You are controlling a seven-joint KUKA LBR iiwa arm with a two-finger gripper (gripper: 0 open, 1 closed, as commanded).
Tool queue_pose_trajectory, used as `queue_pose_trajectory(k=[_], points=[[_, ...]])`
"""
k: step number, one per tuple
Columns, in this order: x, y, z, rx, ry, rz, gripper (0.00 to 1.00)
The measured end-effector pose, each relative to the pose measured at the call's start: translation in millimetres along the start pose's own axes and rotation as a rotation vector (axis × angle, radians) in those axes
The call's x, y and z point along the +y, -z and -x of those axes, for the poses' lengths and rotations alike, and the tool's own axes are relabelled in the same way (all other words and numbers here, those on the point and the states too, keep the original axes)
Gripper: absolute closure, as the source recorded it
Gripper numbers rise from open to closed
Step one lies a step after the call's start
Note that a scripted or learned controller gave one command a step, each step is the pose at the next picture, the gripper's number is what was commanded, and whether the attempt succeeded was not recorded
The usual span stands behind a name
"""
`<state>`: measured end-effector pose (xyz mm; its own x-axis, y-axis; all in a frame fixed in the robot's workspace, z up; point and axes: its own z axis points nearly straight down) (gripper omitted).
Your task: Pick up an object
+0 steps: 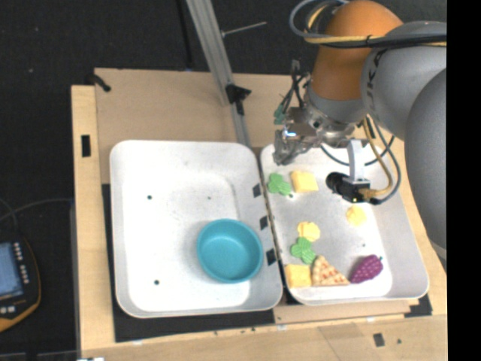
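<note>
My gripper (286, 151) hangs over the far left corner of the right bin (398, 228), just above a green toy piece (279, 184) and a yellow block (304, 181). Nothing is visibly held in it. Farther along the bin lie a small yellow piece (355, 215), another yellow piece (309, 232), a second green piece (303, 250), a yellow cube (297, 276), a pizza slice (328, 271) and purple grapes (366, 268).
A blue bowl (229, 249) sits in the left bin (150, 179), near its front right. A slanted metal pole (214, 47) rises behind the bins. The arm's grey body and cables (376, 164) overhang the right bin's far side.
</note>
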<state>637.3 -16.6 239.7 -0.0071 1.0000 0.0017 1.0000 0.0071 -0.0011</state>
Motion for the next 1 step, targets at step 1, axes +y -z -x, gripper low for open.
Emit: queue_pose_trajectory(k=[1], points=[[-20.9,-2.5,-55.4,0.0,0.0,0.001,1.0]])
